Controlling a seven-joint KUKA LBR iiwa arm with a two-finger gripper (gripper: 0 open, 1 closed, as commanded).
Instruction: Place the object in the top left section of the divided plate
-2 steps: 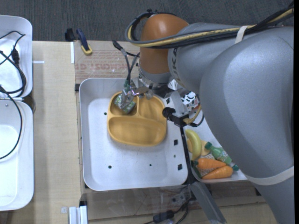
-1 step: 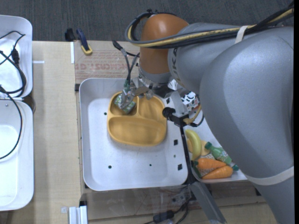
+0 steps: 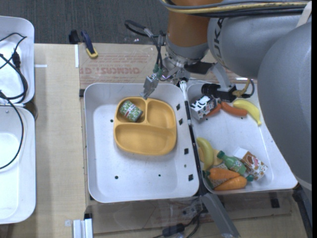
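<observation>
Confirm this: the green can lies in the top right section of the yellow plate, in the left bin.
Not quite. In the camera view the can lies in the top left section of the plate, not the top right, which holds nothing. The rest stands: the plate sits in the left bin.

We see a small green-labelled can (image 3: 131,110) lying on its side in the upper left section of the yellow divided plate (image 3: 146,139), centre frame.

Grey arm (image 3: 267,48), orange band (image 3: 195,14), black cable.
</observation>
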